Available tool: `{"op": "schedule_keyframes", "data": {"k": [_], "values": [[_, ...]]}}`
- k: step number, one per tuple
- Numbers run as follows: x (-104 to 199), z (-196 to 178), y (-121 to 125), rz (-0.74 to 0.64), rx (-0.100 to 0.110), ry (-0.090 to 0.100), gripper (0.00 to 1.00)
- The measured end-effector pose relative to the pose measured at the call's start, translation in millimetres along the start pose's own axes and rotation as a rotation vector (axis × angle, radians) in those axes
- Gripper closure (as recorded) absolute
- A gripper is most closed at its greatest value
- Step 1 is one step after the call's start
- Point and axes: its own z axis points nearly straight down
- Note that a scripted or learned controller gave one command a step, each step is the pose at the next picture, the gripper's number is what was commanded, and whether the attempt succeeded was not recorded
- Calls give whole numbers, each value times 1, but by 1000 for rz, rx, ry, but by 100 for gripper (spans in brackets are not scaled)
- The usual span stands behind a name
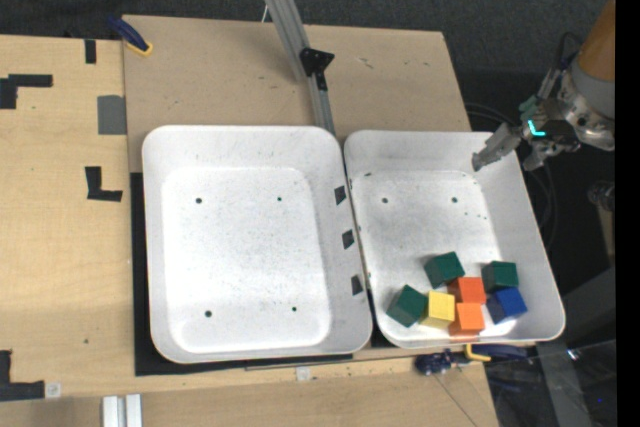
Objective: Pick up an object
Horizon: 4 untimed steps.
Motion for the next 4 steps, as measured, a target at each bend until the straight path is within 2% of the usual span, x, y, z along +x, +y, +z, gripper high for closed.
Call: {"op": "schedule_keyframes", "data": {"k": [1, 2, 4], "values": [[0, -3, 1, -1, -5, -2, 0], [8, 58, -3, -1, 2, -1, 0], [7, 165, -9, -1, 1, -1, 0]]}}
